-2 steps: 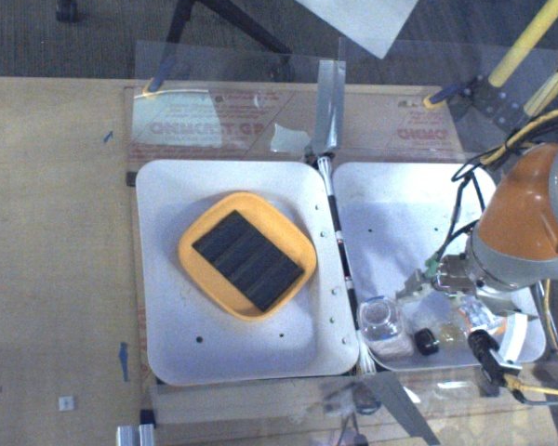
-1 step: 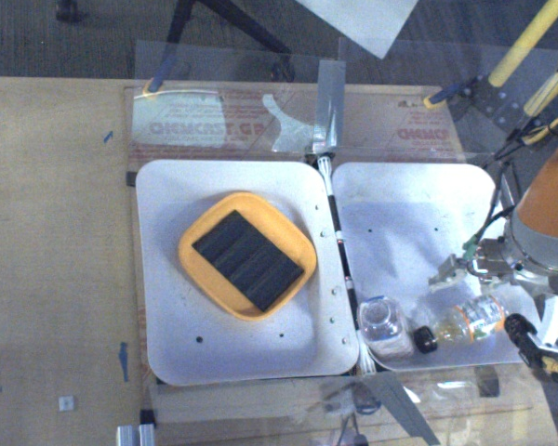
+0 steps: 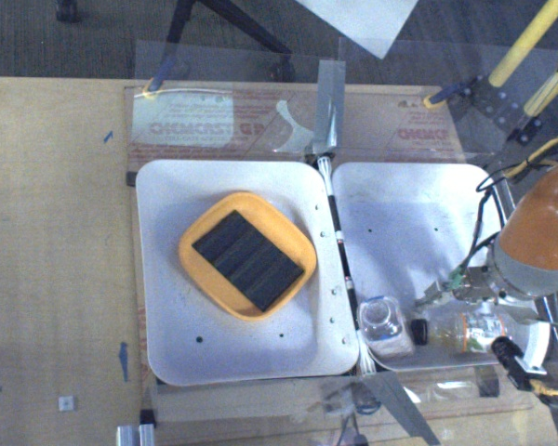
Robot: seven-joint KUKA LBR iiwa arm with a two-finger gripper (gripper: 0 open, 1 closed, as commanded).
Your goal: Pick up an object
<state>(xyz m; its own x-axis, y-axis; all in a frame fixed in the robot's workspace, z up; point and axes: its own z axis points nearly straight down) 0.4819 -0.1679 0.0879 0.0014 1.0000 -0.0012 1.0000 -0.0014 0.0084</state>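
Well — rounded yellow tray, dark slatted insert

Two white bins: left bin, right bin. One yellow dish with dark slatted insert. One clear bottle.

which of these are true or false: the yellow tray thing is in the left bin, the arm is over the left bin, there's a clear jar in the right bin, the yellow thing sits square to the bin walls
1. The yellow dish with the dark ribbed insert lies in the left bin. True.
2. The arm is over the left bin. False: the gripper is low over the right bin, near its front right corner.
3. A small clear jar sits in the right bin. True: it is at the front left corner, by the divider.
4. The yellow dish sits square to the bin walls. False: it is turned at an angle, corners pointing toward the walls.
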